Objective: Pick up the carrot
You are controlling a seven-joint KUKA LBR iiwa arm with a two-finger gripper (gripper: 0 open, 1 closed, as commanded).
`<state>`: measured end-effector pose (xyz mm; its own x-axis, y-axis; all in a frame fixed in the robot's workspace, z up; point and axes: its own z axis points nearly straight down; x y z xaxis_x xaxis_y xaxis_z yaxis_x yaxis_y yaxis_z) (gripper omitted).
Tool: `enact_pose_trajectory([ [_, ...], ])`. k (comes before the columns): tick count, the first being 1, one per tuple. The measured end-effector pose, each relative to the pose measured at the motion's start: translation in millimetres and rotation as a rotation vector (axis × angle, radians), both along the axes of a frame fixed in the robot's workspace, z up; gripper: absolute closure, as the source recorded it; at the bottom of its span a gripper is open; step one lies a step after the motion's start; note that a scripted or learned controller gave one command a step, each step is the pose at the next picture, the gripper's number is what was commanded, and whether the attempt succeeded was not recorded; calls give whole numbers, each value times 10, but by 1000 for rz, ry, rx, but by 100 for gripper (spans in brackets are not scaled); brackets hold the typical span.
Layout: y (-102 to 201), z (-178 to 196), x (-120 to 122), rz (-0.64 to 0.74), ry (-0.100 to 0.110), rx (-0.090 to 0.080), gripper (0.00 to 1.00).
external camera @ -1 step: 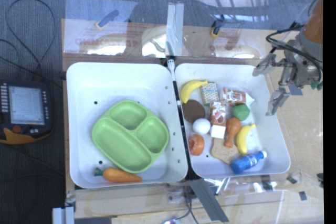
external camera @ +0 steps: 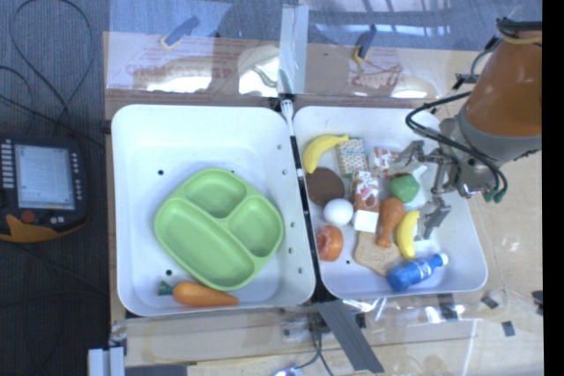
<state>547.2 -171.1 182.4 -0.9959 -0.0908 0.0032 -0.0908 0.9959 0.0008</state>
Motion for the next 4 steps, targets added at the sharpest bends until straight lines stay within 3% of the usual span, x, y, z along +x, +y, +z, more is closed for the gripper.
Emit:
enact_pose_trajectory([
  [1, 473, -628, -388, -43, -33, -6, 0],
  [2, 515, -726, 87, -101, -59, -9, 0],
  [3, 593, -713, -7, -74, -71, -17, 0],
  [4, 400, -726, -190, -36, -78, -10, 0],
])
